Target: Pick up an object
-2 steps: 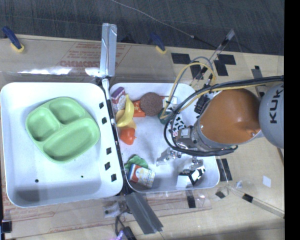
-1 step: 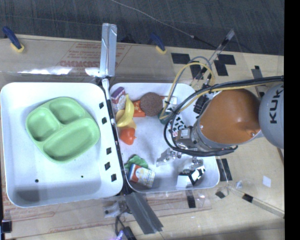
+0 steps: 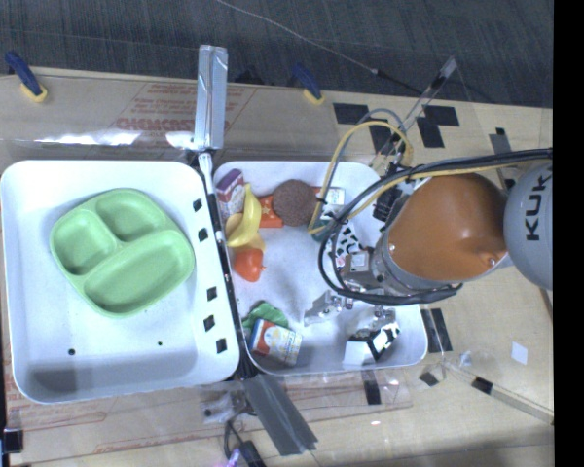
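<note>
The table (image 3: pixel 78 105) carries two white bins side by side, and the right bin (image 3: pixel 307 261) serves as the landmark here. Left of it, touching wall to wall, the left bin (image 3: pixel 39 290) holds a green divided plate (image 3: pixel 122 251). The arm (image 3: pixel 448 232), its orange band uppermost, reaches over the right bin's right half, with the claw (image 3: pixel 346 305) low above the bin floor near its front wall; whether it is apart or together cannot be told, and nothing shows between its tips. Along the right bin's left wall lie a yellow banana (image 3: pixel 245 220) and an orange piece (image 3: pixel 250 264). A brown round object (image 3: pixel 294 202) sits near its back wall. A small can (image 3: pixel 274 341) rests in its front left corner.
</note>
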You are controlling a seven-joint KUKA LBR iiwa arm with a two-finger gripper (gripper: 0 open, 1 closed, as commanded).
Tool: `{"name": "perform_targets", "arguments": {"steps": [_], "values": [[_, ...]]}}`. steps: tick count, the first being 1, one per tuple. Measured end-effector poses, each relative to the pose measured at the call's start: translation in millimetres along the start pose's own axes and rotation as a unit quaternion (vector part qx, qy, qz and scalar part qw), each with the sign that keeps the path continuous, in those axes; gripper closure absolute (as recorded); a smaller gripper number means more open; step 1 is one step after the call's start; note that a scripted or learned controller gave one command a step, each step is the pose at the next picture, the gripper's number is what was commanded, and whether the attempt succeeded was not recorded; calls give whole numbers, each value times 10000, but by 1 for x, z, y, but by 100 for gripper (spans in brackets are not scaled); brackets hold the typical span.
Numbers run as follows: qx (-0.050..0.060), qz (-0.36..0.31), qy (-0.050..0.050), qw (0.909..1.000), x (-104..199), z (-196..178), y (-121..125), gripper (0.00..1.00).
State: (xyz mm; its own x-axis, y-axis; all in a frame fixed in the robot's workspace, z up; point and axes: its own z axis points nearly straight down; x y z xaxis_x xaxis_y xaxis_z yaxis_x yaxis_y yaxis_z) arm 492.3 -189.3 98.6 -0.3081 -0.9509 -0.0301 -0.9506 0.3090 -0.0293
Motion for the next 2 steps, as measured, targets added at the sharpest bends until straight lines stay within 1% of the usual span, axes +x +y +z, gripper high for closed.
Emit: {"name": "perform_targets", "arguments": {"steps": [1, 2], "values": [[-13, -384, -8, 9993, -1, 1, 1, 0], [-143, 308, 130, 9993, -85, 8, 35, 0]]}}
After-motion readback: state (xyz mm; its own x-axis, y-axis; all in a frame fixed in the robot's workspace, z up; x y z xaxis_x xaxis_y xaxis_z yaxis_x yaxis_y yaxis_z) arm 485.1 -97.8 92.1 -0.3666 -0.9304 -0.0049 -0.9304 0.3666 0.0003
